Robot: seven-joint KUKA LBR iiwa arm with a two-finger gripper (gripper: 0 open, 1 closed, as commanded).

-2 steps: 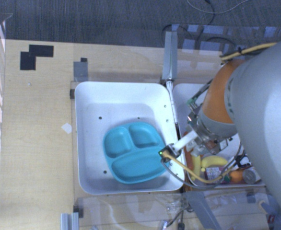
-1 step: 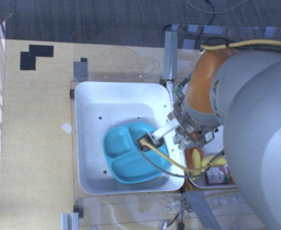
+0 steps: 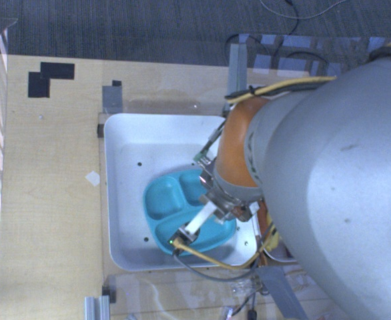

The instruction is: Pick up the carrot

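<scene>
While the arm (image 3: 329, 179) hangs over the blue plate (image 3: 163, 199), white bin (image 3: 125, 152); grip state cannot be told.

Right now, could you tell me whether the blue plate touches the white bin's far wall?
Apart. The camera view shows bare bin floor between the blue plate and the far wall of the white bin.

Open floor runs along the white bin's (image 3: 125, 172) left and far sides, right up to its walls. A blue divided plate (image 3: 163, 200) fills the near middle. My own arm (image 3: 329, 179) blankets the bin's right side and everything beyond it.
</scene>
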